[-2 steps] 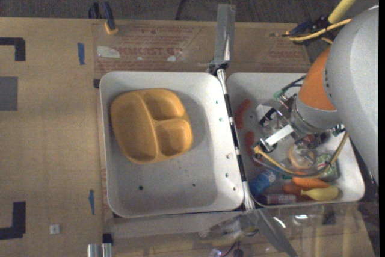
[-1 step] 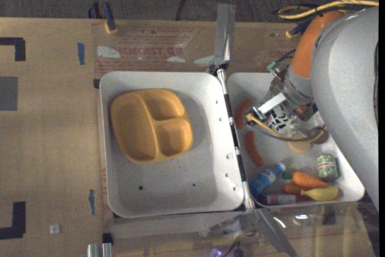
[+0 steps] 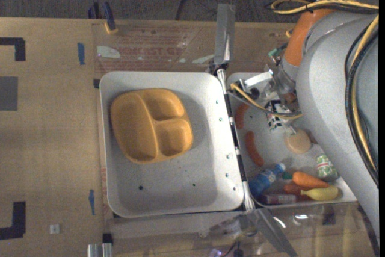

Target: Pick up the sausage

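Front edge of the right bin (image 3: 301,204): a clutter of bits, i.e. blue bottle (image 3: 266,179), carrot (image 3: 310,180), yellow piece (image 3: 323,193) and a small green-striped can (image 3: 325,167), all packed close. Just behind them, along the bin's left wall, lies the sausage (image 3: 253,148), reddish, long axis running roughly front to back, w/ bare white floor on both its sides. A second reddish piece (image 3: 240,116) sits farther back by the same wall; looks like another sausage, can't be sure. A round tan item (image 3: 298,142) lies to the right of the sausage, apart from it. The gripper (image 3: 278,121) hangs over the bin's rear half, nothing visible in it; open or clenched, can't tell from here. To do it well, I'd judge: come fwd and left, turn wrist so closing goes across the sausage's short width, drop at mid-length, keep off the wall and the bottle. Left bin (image 3: 114,189) w/ yellow divided plate (image 3: 151,124) plays no part.
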